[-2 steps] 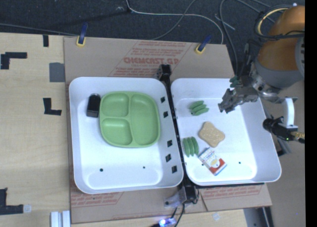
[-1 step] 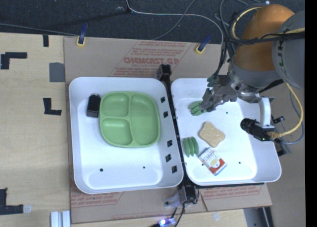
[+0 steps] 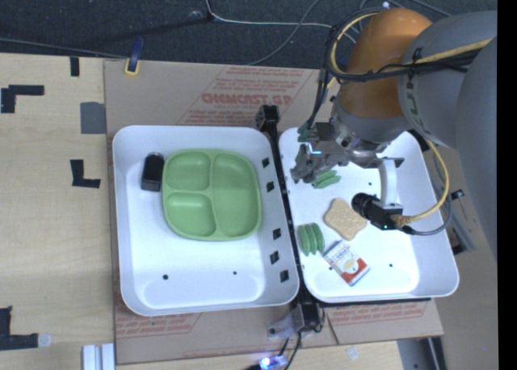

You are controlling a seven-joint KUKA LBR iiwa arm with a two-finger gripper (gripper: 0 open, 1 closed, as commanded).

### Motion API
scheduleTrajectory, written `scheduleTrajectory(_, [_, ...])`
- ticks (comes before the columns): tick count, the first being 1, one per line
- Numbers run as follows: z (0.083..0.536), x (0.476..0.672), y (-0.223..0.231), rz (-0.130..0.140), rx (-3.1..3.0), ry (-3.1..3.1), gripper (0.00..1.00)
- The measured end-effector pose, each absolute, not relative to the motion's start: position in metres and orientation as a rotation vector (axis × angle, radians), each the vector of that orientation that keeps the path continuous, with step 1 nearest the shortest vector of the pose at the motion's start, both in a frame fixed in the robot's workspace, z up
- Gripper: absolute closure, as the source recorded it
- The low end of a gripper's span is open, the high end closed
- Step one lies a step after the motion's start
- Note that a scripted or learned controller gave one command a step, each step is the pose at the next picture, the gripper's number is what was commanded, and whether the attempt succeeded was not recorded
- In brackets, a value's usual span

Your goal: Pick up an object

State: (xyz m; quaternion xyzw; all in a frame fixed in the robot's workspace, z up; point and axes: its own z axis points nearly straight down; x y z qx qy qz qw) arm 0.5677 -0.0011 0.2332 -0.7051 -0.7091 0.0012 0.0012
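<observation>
My gripper (image 3: 309, 168) hangs low over the upper left part of the right bin (image 3: 428, 275). Right beside its tip lies a small green bean-like piece (image 3: 327, 177); whether it is between the fingers cannot be made out. Further down in the same bin lie a tan toast slice (image 3: 344, 218), a green ridged piece (image 3: 311, 237) and a small red and white packet (image 3: 349, 263). In the left bin (image 3: 133, 279) a green divided plate (image 3: 212, 194) lies flat, with a small black block (image 3: 152, 171) at its left edge.
The divider between the two bins (image 3: 282, 215) runs just left of the gripper. The arm's orange band and grey body cover the right bin's upper right corner. Cardboard (image 3: 234, 94) lies under both bins.
</observation>
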Motion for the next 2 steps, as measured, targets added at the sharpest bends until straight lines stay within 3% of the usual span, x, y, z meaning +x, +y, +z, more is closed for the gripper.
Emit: scheduleTrajectory(2, [0.236,0.6,0.092,-0.001,-2.213,-2.228,1.0])
